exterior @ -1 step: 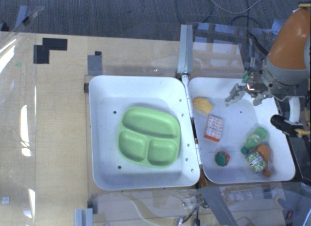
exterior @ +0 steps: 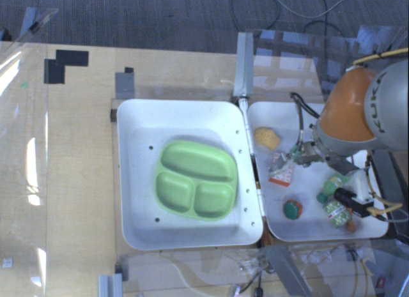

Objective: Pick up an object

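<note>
Here we hover the gripper (exterior: 300,155) just beside the clear snack packet (exterior: 280,169), likely targeting it; jaw state we cannot tell.

Note the smooth white plastic of the left bin (exterior: 131,161) and the right bin (exterior: 307,227), both faintly glossy. The green divided tray (exterior: 195,179) reads as matt moulded plastic. Your bench (exterior: 77,181) shows pale wood grain under a clear, reflective sheet. The arm's orange band (exterior: 345,107) is glossy, its grey casing (exterior: 391,101) satin-smooth. The crinkled wrapper (exterior: 281,169) looks like shiny clear film; the yellow lump (exterior: 267,138) appears rough and porous.
</note>
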Available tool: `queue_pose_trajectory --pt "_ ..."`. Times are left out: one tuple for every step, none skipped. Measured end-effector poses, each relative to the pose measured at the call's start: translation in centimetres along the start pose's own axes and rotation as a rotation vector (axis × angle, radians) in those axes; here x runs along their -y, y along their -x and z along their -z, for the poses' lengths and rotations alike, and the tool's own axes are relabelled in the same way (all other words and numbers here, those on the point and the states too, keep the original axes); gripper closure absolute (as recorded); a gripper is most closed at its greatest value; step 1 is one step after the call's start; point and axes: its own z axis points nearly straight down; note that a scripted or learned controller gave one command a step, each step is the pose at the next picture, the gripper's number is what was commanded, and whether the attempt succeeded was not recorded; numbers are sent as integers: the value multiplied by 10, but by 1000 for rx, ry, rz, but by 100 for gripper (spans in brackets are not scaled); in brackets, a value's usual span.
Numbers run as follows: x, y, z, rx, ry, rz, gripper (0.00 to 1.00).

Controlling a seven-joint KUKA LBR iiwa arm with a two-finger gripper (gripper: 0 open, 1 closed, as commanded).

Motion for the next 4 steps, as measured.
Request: queue_pose_trajectory --pt "-11 -3 -7 -2 1 60 0" --pt "-17 -2 8 8 20 62 100" --pt "-17 -2 8 8 20 62 0" --pt "11 8 -13 -4 -8 125 0"
